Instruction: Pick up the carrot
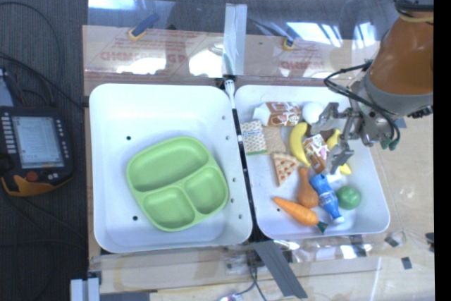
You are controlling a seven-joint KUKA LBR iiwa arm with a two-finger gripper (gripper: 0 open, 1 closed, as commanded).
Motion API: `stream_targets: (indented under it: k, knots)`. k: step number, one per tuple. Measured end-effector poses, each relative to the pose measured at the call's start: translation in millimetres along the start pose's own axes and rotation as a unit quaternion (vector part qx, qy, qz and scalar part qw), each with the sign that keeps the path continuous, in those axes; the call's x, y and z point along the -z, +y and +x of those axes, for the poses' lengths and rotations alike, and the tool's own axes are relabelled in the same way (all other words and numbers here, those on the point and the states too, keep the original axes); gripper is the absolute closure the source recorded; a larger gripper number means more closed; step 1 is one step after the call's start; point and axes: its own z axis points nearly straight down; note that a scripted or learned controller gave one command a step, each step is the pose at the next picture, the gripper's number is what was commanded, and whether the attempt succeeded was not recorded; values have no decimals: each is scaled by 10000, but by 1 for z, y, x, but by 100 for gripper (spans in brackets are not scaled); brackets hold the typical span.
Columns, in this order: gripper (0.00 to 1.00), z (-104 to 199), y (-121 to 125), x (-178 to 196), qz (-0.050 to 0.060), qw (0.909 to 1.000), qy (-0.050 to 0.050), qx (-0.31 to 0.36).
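Grey carpet surrounds a bench bearing two white bins. Left bin [113, 151]: green divided plate [177, 183], centred. Right bin [377, 211]: cracker packet [253, 137] by its left wall; pizza slice [283, 167]; carrot [296, 211] lying flat near the front edge, untouched; banana [299, 141]; blue bottle [328, 198]; green ball [348, 197] toward the front right corner. Gripper [343, 138] over the right side, fingers spread, nothing between them.

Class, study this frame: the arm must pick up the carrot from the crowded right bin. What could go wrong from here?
1. The carrot lies against the blue bottle, so the fingers may catch the bottle instead.
2. The gripper hovers over the banana, not the carrot; descending here would likely grab the wrong item.
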Motion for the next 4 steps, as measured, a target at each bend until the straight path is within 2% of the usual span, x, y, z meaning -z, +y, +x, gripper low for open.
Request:
stream_targets:
  k: [1,2,3,4]
  knots:
    - [0,58,51,-77,-14,9970,34,-774]
    - [0,13,58,-108,7,9937,-114,-1117]
    - [0,30,60,-106,4,9907,-225,-1339]
    - [0,64,53,-106,4,9898,-231,-1408]
